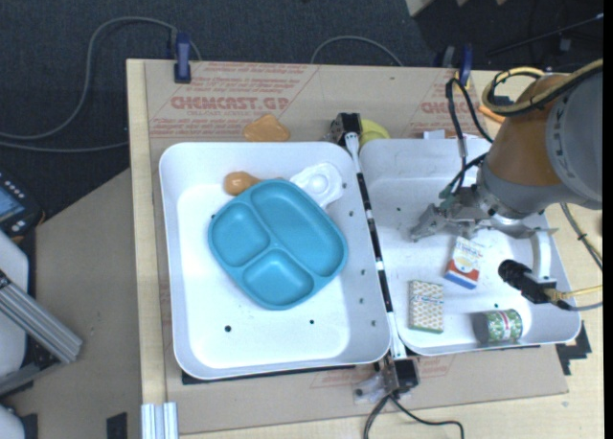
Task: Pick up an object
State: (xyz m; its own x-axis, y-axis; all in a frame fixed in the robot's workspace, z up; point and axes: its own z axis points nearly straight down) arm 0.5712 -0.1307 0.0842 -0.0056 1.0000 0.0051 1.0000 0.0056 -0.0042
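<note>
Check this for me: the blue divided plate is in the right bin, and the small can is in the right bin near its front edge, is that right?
Not quite. The blue divided plate lies in the left bin, not the right one, as the camera view shows. The rest holds: the small can is in the right bin near its front edge.

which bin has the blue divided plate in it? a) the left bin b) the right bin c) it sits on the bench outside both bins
a: the blue divided plate lies inside the left bin, beside a small orange object, while the right bin holds the small boxes and a can.
</note>
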